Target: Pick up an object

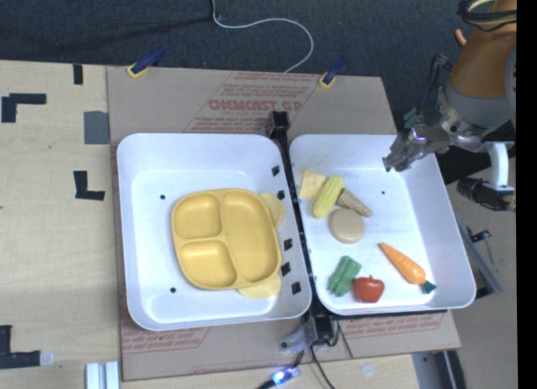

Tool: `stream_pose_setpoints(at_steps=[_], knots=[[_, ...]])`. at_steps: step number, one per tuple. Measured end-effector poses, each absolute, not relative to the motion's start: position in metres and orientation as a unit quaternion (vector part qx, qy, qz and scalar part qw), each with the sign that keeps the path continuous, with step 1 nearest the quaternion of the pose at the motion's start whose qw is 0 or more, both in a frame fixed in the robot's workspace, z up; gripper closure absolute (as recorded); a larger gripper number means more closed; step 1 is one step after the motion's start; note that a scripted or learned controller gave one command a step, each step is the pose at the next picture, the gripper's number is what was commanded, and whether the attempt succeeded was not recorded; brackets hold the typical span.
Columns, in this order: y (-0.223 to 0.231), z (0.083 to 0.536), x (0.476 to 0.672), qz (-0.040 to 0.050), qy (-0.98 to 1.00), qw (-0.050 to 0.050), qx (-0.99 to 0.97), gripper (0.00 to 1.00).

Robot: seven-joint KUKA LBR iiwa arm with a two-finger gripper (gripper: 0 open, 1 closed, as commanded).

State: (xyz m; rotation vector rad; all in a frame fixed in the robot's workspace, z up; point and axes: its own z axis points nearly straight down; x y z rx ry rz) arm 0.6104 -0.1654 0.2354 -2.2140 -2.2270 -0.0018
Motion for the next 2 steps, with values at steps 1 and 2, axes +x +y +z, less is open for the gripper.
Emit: stream_pose_setpoints(at_steps=[1, 2], knots=[[-0.111, 0.222, 0.601, 0.0006, -0.709, 0.002, -0.705, 1.00], [-0.049, 0.216, 0.594, 0.0006, -0.710, 0.002, -0.705, 1.00]])
